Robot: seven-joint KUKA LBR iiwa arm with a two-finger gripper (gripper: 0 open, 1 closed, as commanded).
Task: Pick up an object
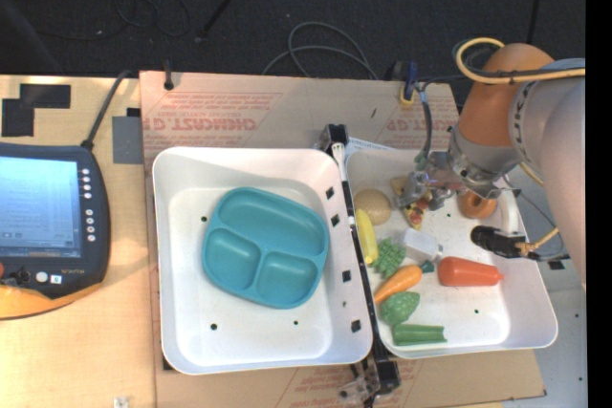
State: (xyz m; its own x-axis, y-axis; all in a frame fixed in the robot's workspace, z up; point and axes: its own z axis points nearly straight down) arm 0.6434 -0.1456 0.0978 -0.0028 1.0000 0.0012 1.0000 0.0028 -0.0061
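A wooden tabletop point(96, 339) under a dark floor carries two white bins; the right bin point(535, 320) holds toy food, a red pepper point(469, 272) and an orange carrot point(400, 281) lying apart; the pincer point(421, 191) hangs over the far corner, its opening not discernible. The pepper is judged light, rigid, slippery; its middle should be gripped.
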